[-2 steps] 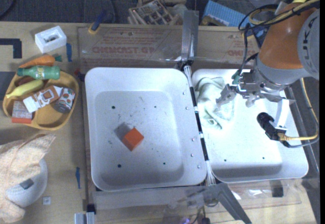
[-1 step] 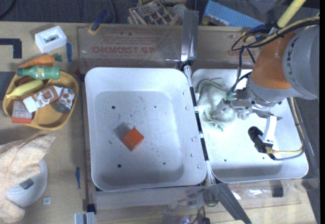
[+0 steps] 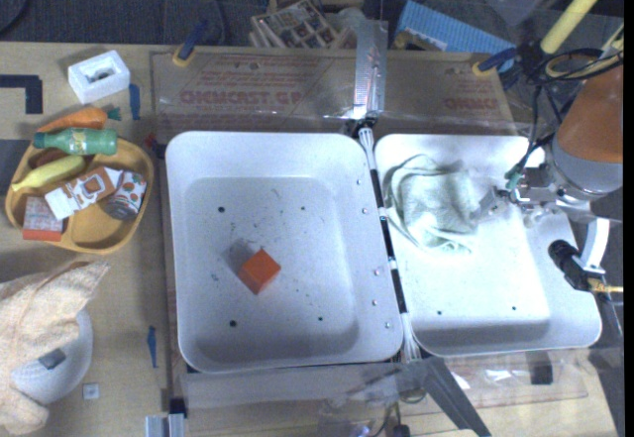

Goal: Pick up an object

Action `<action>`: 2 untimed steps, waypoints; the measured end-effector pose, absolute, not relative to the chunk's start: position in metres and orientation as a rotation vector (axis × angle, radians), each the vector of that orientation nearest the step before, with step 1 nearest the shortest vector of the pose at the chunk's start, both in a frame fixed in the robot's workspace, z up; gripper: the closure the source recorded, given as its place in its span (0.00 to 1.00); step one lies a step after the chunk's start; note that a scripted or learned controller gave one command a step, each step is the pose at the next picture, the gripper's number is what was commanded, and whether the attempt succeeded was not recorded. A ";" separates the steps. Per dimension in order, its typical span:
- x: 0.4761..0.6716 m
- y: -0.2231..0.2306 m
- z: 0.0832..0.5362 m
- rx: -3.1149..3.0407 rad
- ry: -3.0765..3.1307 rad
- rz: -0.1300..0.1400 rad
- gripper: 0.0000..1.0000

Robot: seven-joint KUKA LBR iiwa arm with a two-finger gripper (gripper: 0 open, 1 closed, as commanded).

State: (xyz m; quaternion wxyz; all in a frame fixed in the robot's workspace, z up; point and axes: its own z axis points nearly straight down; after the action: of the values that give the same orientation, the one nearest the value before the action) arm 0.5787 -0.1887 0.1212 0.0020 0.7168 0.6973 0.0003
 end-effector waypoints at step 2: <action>0.574 -0.161 0.195 2.376 2.058 -0.001 0.00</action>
State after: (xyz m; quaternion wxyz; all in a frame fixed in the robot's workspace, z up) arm 0.5738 -0.1612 0.1952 -0.0009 0.7559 0.6547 -0.0003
